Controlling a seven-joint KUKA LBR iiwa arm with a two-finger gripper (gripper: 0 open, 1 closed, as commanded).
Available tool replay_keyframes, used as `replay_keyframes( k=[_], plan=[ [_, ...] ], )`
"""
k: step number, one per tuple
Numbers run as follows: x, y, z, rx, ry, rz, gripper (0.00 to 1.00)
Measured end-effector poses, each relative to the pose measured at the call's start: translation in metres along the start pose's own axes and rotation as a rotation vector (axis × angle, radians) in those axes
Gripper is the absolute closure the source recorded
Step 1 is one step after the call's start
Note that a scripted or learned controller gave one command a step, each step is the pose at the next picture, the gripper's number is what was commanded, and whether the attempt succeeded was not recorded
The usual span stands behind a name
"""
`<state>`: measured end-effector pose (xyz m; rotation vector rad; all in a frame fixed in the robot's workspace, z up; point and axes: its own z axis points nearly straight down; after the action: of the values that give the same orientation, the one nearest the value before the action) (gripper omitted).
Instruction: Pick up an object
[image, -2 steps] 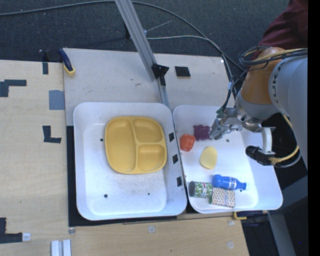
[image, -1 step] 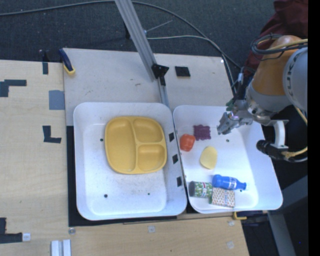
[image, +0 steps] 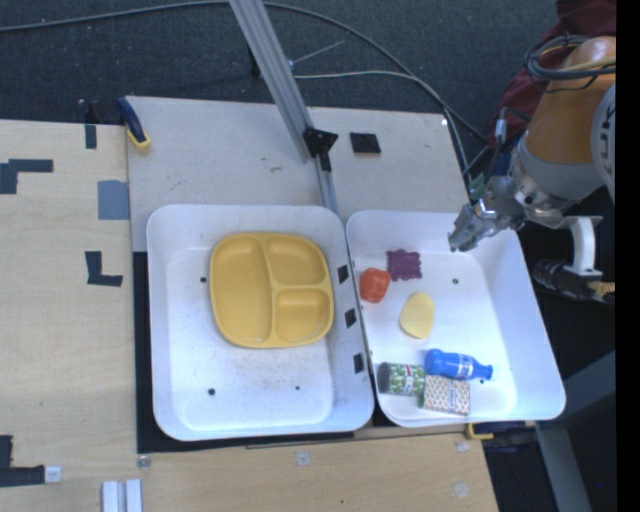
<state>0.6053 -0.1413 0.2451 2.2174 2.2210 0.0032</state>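
Pincer (image: 468, 232), raised on the arm (image: 565, 130) and so closest to the lens, hangs over the far right part of the right bin (image: 532, 330), near its far rim; state (apart or together) cannot be told from this view; no obj. seen clamped in it.

Nearest obj. to pincer: purple item (image: 404, 264), on the bin floor, to its left and apart from it; orange-red item (image: 374, 285) lies just beside the purple one, close to the bin's left wall; yellow rounded item (image: 418, 315) lies near the bin's centre, apart from both.

Near end of same bin: blue bottle (image: 457, 365) on its side, cap pointing right; green-and-white pack (image: 402, 379) to its left; patterned packet (image: 446, 395) just beside the bottle, on its near side, and touching the pack.

Left bin (image: 160, 300) adjoins the right bin; holds a yellow divided tray (image: 271, 289), 3 compartments, lying flat, toward the bin's far half.

Desk (image: 200, 150) beyond the bins: metal strut (image: 275, 70) slanting up to the frame's top; black square (image: 365, 143) right of the strut's foot; blue-and-yellow clamp (image: 133, 122) at far left corner.
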Motion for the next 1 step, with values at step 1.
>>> replay_keyframes(
  k=[1],
  plan=[
    [0.0573,0.0014,-0.0016,0.004,0.002,-0.005,1.0]
  ],
)
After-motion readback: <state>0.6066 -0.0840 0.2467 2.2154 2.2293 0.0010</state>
